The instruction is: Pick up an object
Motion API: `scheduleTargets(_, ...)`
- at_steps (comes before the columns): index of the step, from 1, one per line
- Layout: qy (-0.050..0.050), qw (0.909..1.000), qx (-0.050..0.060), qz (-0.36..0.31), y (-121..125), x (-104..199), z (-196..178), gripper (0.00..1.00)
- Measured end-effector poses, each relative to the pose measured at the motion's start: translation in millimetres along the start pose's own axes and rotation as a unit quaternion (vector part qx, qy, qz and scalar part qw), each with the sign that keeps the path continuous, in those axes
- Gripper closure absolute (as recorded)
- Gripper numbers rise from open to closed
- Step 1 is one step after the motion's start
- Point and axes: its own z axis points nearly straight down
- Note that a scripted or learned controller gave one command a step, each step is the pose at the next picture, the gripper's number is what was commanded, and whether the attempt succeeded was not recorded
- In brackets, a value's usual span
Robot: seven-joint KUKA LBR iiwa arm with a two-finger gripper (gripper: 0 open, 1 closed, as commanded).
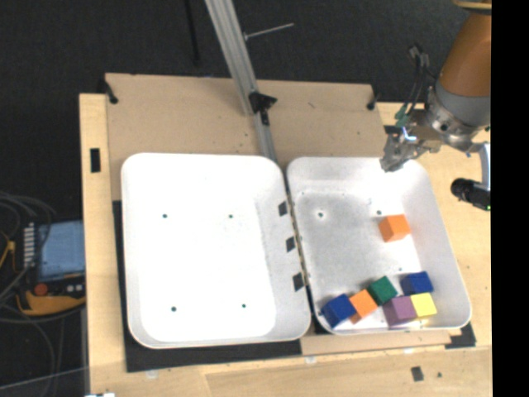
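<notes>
Worktop (207, 110): pale board carrying two white bins side by side.
Right bin (347, 184): holds all the blocks; lone orange block (394, 227) mid-bin, a cluster at the near edge.
Gripper (395, 157): above the right bin's far right corner; whether it is open or closed I cannot tell, nothing visibly held.
Key relation: orange block lies nearest, straight toward the worktop's near edge from the gripper.
Long axis: none, roughly cubic.

Arm (467, 64) cut off at right edge
</notes>
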Motion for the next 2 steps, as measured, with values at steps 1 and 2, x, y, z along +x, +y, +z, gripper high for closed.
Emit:
scheduleTargets(1,0.000,1.0000,0.004,-0.001,2,48,9,1.00)
scheduleTargets(2,0.001,1.0000,0.004,-0.002,-5,103,20,1.00)
